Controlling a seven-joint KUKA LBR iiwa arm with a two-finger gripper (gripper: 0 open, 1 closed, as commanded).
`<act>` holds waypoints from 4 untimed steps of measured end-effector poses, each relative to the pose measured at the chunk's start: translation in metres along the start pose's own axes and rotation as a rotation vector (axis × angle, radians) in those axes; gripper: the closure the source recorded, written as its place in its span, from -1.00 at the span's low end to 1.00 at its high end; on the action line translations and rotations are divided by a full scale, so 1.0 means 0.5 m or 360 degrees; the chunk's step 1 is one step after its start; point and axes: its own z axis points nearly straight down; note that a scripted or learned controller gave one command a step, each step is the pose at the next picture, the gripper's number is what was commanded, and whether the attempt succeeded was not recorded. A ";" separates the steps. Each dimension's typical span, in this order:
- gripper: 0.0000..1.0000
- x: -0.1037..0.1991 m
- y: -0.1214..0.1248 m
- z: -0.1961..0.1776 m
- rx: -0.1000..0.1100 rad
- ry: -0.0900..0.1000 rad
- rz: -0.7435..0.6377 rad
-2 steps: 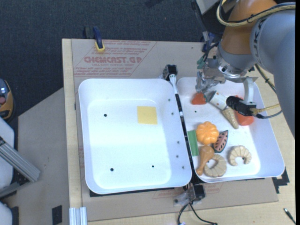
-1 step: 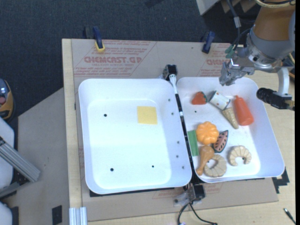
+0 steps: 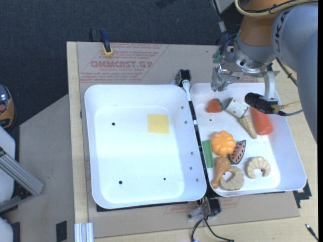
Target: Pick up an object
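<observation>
From the overhead camera I see my gripper [image 3: 220, 82] hanging over the far edge of the right bin [image 3: 290, 150], its 2 fingers set slightly apart with nothing between them. Just below it lies a small red piece [image 3: 214, 106], untouched. An orange pumpkin [image 3: 223, 142] sits nearer the middle. A yellow square [image 3: 158, 124] lies in the left bin [image 3: 101, 150].

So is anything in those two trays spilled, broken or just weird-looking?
Nothing looks spilled or broken. The one oddity is the imbalance: the left tray holds a single flat yellow square, while the toy foods, such as the pumpkin and croissant, all crowd the right tray.
</observation>
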 end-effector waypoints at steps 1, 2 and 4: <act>1.00 0.152 0.007 0.050 0.0008 0.0005 -0.0005; 1.00 0.289 0.008 0.046 -0.0002 0.0004 -0.0005; 1.00 0.295 -0.028 0.060 0.0018 0.0000 0.0003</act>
